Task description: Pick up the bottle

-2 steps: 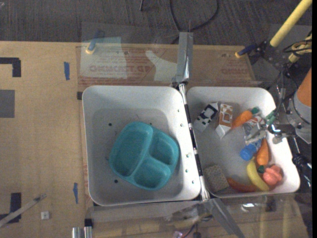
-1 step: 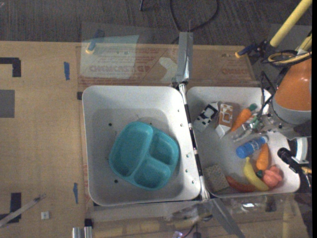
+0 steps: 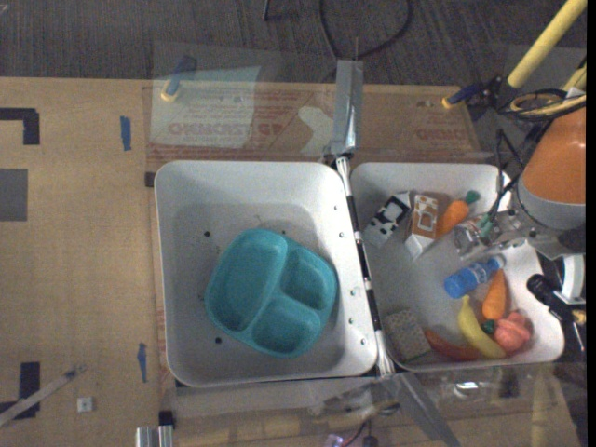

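**Spotter:** Where is the bottle sitting for you?

**Me:** I'm seeing the bottle [image 3: 473, 276] lying on its side in the right bin [image 3: 421, 298], over toward that bin's right half. It's blue with a pale, clear end pointing up and to the right. An orange carrot-like piece [image 3: 494, 296] is lying just beside it on the lower right, and a yellow banana [image 3: 478, 329] is curving below that, next to a pink toy [image 3: 513, 331] in the corner.

**Spotter:** And the hand?

**Me:** I'm looking at the hand [image 3: 477, 233] hanging over the right bin, just above the bottle in the picture and apart from it. Nothing is sitting between its parts that I can make out, and I can't tell whether it's wide or narrow; the metal is too cluttered from here. The arm [image 3: 555, 170], orange band showing, is reaching in from the right.

**Spotter:** What else is crowding that bin?

**Me:** A black-and-white toy [image 3: 388, 218] is resting near the upper left corner, a small brown and white box [image 3: 426, 214] beside it, then another carrot with a green top [image 3: 455, 212]. A grey sponge [image 3: 407, 332] is lying at the lower left, with a red piece [image 3: 449, 347] beside it.

**Spotter:** Left bin?

**Me:** The left bin [image 3: 191, 203] is holding a teal divided tray [image 3: 271, 291], sitting flat. Both bins are resting side by side on the worktop [image 3: 74, 250].
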You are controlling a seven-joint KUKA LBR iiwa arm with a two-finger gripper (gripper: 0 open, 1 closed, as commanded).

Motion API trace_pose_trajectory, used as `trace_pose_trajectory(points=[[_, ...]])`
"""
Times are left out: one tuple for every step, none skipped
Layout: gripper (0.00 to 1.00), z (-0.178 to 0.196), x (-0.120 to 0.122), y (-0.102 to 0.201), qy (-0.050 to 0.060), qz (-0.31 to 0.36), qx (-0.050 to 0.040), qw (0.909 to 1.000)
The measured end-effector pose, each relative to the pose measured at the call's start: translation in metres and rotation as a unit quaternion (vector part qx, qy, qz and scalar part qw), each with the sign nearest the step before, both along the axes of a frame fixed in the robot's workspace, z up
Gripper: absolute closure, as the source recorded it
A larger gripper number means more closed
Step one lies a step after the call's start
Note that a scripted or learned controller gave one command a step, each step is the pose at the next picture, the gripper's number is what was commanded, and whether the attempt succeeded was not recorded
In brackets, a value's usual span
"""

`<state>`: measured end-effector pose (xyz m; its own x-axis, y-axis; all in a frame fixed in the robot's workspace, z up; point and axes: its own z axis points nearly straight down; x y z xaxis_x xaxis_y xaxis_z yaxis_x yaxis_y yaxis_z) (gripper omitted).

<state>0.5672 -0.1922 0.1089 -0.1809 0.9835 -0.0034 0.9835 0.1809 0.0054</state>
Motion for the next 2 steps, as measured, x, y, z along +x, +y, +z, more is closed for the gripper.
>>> trace_pose_trajectory(points=[[1.00,-0.020,-0.085,-0.016,-0.001,0.128,-0.0002,0.9917],[1.00,0.127,-0.087,-0.033,0.001,0.052,-0.0002,0.9987]])
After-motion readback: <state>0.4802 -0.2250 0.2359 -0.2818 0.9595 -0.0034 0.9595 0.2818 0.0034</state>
